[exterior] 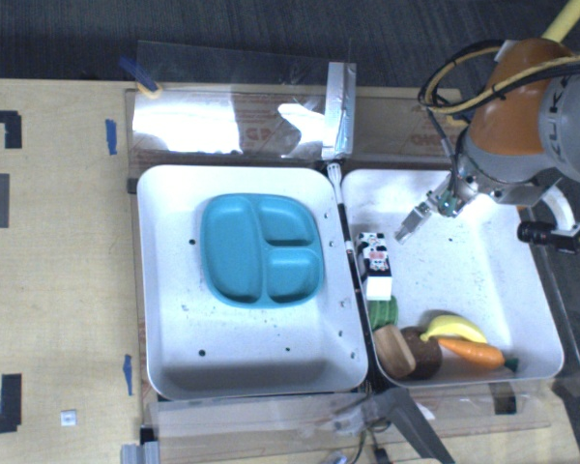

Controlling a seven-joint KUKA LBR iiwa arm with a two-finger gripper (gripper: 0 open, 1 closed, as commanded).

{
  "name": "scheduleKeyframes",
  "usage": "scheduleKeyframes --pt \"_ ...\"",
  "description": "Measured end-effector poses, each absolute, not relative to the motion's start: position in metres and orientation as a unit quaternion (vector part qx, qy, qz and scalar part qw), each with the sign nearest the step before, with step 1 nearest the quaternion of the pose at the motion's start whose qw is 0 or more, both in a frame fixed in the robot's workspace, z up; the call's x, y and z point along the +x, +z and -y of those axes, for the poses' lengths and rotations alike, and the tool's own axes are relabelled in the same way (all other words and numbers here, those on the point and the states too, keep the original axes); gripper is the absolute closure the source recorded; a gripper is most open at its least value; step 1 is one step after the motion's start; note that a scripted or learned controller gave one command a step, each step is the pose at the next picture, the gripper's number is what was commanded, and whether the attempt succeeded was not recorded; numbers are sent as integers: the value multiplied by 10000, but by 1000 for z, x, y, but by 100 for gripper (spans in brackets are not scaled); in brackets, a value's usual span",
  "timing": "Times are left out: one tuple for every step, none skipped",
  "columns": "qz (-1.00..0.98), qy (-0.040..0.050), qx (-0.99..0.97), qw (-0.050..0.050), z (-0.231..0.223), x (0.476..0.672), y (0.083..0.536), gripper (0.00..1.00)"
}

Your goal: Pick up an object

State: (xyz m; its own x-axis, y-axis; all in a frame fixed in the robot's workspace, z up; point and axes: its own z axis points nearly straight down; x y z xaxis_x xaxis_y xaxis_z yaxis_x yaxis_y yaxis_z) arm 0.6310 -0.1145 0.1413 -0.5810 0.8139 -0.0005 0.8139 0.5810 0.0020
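Observation:
My gripper (404,232) hangs over the upper middle of the right bin (522,288), pointing down and to the left. It looks shut, showing one thin tip with nothing in it. Below and left of it, along the bin's left wall, lie a small black, white and red box (371,251), a white block (379,287) and a green item (383,311). At the bin's front edge a brown wooden piece (394,351), a dark brown object (427,352), a yellow banana (455,329) and an orange carrot (476,355) cluster together.
A blue divided plate (263,249) lies in the left bin (164,336). A clear plastic sheet (232,114) with a metal bar (338,109) stands behind the bins. The arm's orange band (512,100) and cables are at the upper right.

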Motion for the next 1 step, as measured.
scheduleKeyframes --pt "-8749 2 4843 0 100 667 143 0"
